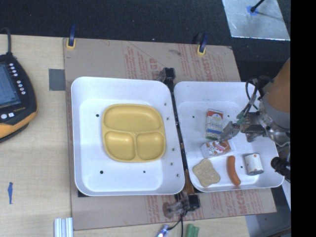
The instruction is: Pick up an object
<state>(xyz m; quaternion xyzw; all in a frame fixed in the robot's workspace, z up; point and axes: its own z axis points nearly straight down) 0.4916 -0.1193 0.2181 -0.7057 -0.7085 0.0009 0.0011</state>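
My gripper [241, 133] hangs over the middle of the right bin [193, 95], open, with nothing between its fingers. One fingertip [229, 131] is close to the right edge of a red, white and blue carton [214, 124] and just above a small red and white packet [216, 148]. Nearer the front of this bin lie a slice of toast [206, 173], a sausage [233, 170] and a small tin can [253, 163] on its side. The can is below and to the right of the gripper.
The left bin [84, 132] holds a yellow divided plate [133, 132]. A black and orange pendant [12, 98] lies at the bench's left edge. Clamps [201, 43] pin the cardboard at the back. Cables [254, 90] loop beside the wrist.
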